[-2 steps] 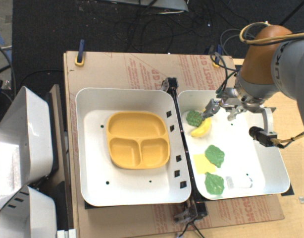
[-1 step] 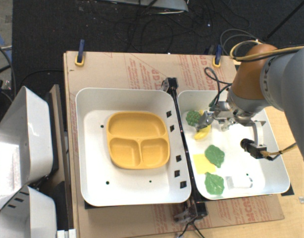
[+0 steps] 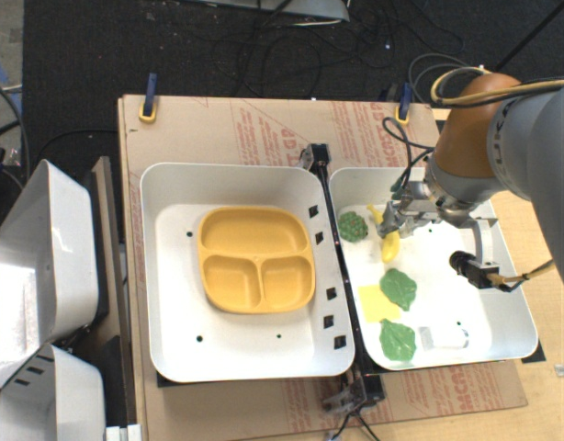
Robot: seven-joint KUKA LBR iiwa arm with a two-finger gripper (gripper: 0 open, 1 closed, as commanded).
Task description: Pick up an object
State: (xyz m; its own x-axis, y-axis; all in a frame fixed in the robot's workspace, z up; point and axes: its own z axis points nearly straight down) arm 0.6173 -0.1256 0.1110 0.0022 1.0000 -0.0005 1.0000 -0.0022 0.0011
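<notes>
Camera view from above has my arm reaching in from the right over the right bin (image 3: 502, 338), with the pincer (image 3: 399, 220) low near the bin's upper left corner. A small yellow piece (image 3: 389, 246) sits right below it, and a green leafy piece (image 3: 353, 226) lies just to its left, close to the divider between the bins. I cannot tell whether the pincer is apart or together; the wrist hides the tips, and nothing shows between them.

For a clean grab I would centre over the yellow piece, keep the tips straddling it and come straight down, so the green piece beside it isn't nudged. The divider wall is near on the left, so I would avoid any sideways sweep that way.

Open room lies toward the bin's middle and right; two more green pieces (image 3: 398, 288) and a yellow flat card (image 3: 374, 303) occupy the lower left. The left bin (image 3: 172, 338) carries a yellow divided tray (image 3: 257, 257).
</notes>
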